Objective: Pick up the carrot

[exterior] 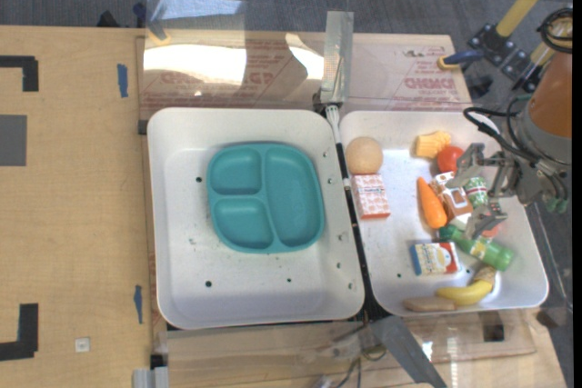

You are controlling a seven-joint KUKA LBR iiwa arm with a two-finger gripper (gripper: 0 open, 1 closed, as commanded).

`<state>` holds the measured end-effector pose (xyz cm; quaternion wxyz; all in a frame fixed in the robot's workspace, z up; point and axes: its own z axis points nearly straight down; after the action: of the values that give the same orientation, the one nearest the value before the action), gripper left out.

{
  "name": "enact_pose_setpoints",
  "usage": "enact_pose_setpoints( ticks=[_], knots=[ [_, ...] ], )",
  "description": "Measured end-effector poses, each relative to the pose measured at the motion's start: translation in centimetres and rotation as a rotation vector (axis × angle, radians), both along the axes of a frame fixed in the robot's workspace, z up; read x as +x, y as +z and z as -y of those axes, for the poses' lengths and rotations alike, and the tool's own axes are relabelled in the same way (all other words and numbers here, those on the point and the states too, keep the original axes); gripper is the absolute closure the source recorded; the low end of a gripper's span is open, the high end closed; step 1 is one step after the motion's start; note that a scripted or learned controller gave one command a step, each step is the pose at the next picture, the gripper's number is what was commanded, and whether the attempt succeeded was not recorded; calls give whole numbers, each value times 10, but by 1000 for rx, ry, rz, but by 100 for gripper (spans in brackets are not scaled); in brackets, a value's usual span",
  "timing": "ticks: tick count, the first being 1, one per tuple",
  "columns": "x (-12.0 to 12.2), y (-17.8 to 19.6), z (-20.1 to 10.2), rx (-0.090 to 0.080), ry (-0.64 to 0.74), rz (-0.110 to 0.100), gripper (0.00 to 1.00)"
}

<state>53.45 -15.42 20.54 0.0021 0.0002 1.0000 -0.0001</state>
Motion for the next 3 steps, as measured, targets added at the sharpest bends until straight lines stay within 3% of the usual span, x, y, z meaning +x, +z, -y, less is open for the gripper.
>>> enact_pose_setpoints(
  ticks=[1,2,3],
  knots=[
    [23,-101,-40,-5,248,16,0],
    [24,-89,-41,-6,251,16,100],
    [65,5,-118,1,186,10,100]
  ],
)
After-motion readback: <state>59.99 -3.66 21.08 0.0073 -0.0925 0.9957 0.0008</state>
